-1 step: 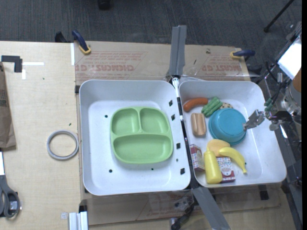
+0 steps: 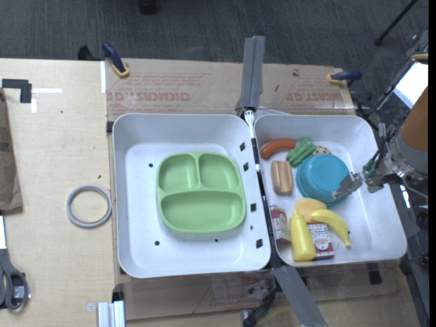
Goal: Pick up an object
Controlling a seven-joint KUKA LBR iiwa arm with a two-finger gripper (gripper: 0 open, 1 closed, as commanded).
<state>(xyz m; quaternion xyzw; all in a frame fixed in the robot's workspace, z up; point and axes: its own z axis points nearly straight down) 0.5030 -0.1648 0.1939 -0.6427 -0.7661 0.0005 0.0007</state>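
Dark grey carpet (image 2: 170,12) lies beyond a pale wooden bench (image 2: 54,148) under even light.

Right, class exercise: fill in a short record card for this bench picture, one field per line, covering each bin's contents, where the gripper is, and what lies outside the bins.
left bin: green divided plate
right bin: blue bowl, banana, yellow bottle, hot dog bun, sausage, green vegetable, small red packet
gripper: at the blue bowl's right rim, reaching in from the right
outside bins: tape ring on the bench, left of the left bin
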